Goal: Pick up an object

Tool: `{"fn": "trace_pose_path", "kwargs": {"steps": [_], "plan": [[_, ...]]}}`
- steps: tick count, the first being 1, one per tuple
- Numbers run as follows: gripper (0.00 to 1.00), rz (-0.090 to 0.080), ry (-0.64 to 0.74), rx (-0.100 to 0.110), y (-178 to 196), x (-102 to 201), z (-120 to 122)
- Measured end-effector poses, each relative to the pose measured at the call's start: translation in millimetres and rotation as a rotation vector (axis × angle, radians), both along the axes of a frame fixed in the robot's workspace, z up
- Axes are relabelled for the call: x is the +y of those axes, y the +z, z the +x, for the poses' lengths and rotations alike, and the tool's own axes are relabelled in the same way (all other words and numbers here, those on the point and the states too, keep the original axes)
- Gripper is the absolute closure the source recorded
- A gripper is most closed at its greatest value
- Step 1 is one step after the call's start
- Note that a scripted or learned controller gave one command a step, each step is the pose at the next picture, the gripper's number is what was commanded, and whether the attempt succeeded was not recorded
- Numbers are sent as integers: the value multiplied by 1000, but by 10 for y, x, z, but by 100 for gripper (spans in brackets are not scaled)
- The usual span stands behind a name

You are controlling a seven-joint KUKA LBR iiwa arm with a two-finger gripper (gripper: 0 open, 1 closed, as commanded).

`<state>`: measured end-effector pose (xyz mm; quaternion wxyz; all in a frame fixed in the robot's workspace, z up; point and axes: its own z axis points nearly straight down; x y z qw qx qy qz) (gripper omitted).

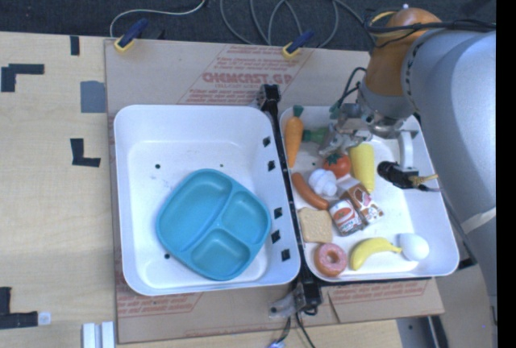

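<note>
My gripper (pixel 337 142) hangs low over the back of the right bin (pixel 431 213), just above a red tomato (pixel 339 164) and next to a green piece (pixel 314 133). An orange carrot (pixel 293 138) lies to its left along the bin wall. A yellow corn cob (pixel 364 167) stands just right of the tomato. Nothing can be made out in the gripper's grasp from this angle.
The right bin also holds a sausage (pixel 310 192), a white piece (pixel 322 182), a brown-and-white packet (pixel 355 214), a toast slice (pixel 316 225), a donut (pixel 330 259), a banana (pixel 372 251) and a white egg (pixel 413 246). A blue divided plate (pixel 214 223) lies in the left bin (pixel 141 137).
</note>
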<state>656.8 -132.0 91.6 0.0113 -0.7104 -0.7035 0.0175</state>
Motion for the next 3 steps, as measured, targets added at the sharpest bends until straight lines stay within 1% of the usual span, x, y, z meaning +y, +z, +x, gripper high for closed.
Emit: {"fn": "trace_pose_path", "kwargs": {"steps": [1, 2, 3], "plan": [[0, 0, 1, -1, 1, 4, 4], [0, 9, 11, -40, -60, -96, -96], [100, 5, 12, -40, 44, -106, -94]]}}
